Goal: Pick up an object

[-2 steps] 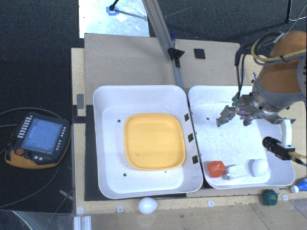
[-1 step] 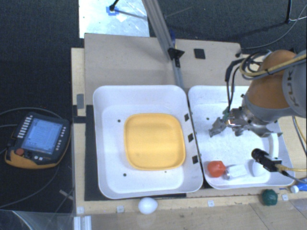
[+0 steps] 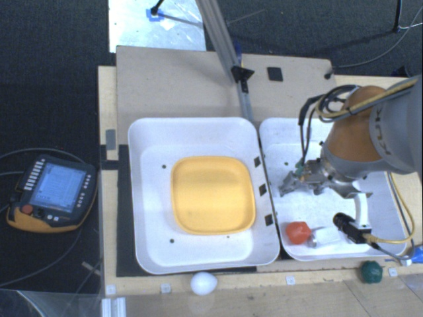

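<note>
The gripper (image 3: 291, 182) hangs low in the right bin (image 3: 281, 134), its grip impossible to tell, while the red object (image 3: 297, 232) lies untouched near the front wall, so the pick remains undone

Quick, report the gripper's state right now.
Gripper: over the right bin, above the red object; open or shut cannot be told from this view, and nothing shows between it.

Dark carpeted floor (image 3: 53, 58), tan bench (image 3: 198, 71), handheld control pendant (image 3: 51, 193) at left, perhaps a glossy floor patch (image 3: 155, 15)
</note>
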Tool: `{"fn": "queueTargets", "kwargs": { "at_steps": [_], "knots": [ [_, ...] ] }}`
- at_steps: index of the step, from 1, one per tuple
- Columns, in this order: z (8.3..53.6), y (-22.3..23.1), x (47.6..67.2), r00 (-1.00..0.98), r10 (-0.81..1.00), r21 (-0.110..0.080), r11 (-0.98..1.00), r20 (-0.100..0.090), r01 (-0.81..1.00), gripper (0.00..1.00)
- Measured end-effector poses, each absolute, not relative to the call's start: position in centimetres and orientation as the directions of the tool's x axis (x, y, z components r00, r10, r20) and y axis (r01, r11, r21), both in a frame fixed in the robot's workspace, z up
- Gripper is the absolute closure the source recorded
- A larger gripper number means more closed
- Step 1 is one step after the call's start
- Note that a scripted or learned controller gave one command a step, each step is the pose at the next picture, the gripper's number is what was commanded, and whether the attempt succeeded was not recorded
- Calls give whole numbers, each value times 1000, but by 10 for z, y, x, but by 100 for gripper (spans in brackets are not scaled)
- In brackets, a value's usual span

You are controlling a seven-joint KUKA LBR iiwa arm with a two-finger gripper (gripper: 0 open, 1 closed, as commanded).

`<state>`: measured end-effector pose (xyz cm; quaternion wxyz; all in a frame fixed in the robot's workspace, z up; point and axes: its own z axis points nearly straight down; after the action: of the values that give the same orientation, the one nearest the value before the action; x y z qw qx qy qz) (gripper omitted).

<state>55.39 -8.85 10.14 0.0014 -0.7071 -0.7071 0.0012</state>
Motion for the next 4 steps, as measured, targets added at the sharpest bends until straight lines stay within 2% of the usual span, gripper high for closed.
{"fn": "queueTargets", "kwargs": {
  "at_steps": [1, 2, 3, 4],
  "knots": [
    [114, -89, 555, 0, 1000, 1, 0, 0, 1000, 100],
    [165, -99, 558, 0, 1000, 5, 0, -1, 1000, 100],
    [217, -99, 549, 0, 1000, 5, 0, 0, 1000, 100],
    [280, -102, 550, -1, 1000, 6, 1, -1, 1000, 100]
  ]
}}
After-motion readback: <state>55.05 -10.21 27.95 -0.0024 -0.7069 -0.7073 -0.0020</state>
